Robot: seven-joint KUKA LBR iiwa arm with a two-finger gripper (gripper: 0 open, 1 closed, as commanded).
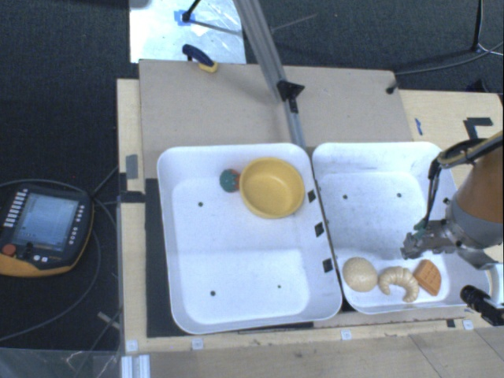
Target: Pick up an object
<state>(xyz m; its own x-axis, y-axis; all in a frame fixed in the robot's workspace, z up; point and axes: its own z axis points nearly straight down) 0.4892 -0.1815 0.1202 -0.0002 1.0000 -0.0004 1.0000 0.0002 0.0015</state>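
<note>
Objects wait in both bins: a yellow bowl (272,187) and a small green ball (229,180) touching it in the left bin (236,290), and a round bun (360,275), a croissant (401,282) and an orange waffle piece (428,276) along the near edge of the right bin (370,203). Nothing appears lifted yet. The tool (419,245) hangs low just above the waffle piece; its opening cannot be told, and no object visibly sits in it, so the grasp seems still undone.

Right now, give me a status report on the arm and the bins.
Gripper low in right bin, above orange piece. Croissant, round bun beside. Nothing seen gripped.
</note>
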